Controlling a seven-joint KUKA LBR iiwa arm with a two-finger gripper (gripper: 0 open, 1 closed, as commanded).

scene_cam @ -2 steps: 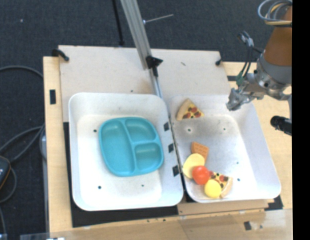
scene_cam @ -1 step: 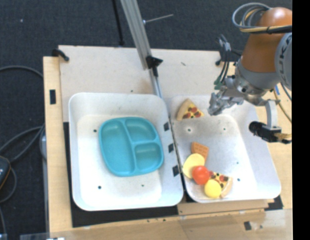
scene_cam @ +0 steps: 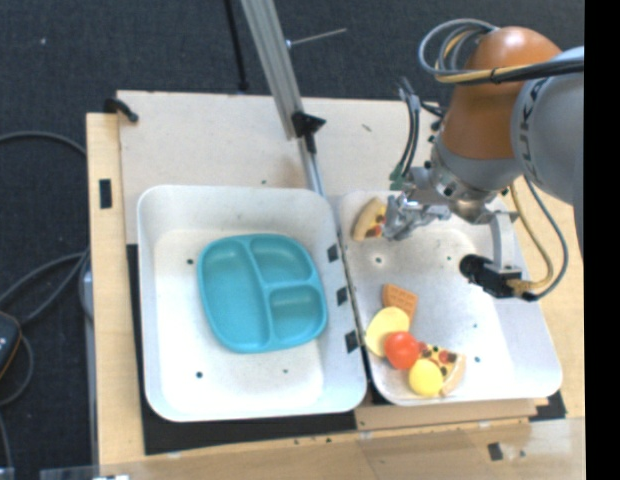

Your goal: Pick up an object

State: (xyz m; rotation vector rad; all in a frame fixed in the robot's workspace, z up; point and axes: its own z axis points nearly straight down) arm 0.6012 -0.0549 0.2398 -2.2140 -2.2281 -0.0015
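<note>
Camera view, looking down at a slant on a wooden bench point(scene_cam: 220, 143) bearing two shallow white bins side by side. Left bin point(scene_cam: 165, 268): holds a turquoise divided plate point(scene_cam: 262, 291) with three compartments, lying flat near the bin's middle. Right bin point(scene_cam: 510, 353): holds the toy food items. Along its near edge, close to the wall it shares with the left bin, sits a cluster made up of a pale yellow disc point(scene_cam: 386, 326), a red tomato point(scene_cam: 401, 349) touching it, a yellow lemon point(scene_cam: 426, 377) just beside the tomato, and a pizza slice point(scene_cam: 446, 360) partly hidden behind the lemon. An orange cracker point(scene_cam: 399, 299) lies just beyond the cluster, toward the middle of the right bin. At the far corner of the right bin, against the shared wall, rests a tan and yellow piece, possibly a taco point(scene_cam: 366, 218). Grey arm point(scene_cam: 555, 128) with orange band point(scene_cam: 490, 93), entering from the right; its gripper point(scene_cam: 402, 220) hangs over the far corner of the right bin, just beside the taco. Whether the gripper is parted or closed cannot be told at this resolution. A metal post point(scene_cam: 275, 58) rises from the bench beyond the bins.
</note>
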